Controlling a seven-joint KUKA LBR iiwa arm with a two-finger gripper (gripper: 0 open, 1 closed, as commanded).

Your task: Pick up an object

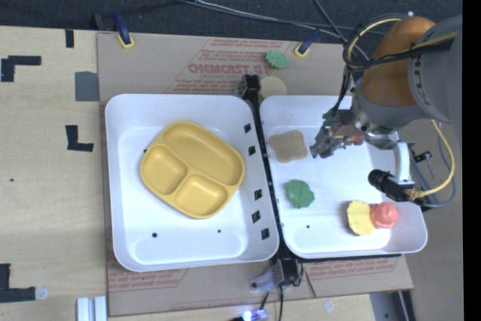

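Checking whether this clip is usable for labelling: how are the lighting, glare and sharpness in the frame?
Camera view: even, soft light, with only faint shadows in the left bin and right bin; no blown-out glare on the white plastic; mild overall softness, so the tool and the small pieces, like the green piece, lack fine detail; the yellow tray reads clearly.

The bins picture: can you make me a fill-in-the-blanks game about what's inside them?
1. The divided tray in the left bin is colored ______.
2. The green toy lies in the ______ bin.
3. The gripper hovers beside the ______ sponge-like square.
4. The yellow toy touches a ______ one.

Missing words: yellow; right; tan; pink
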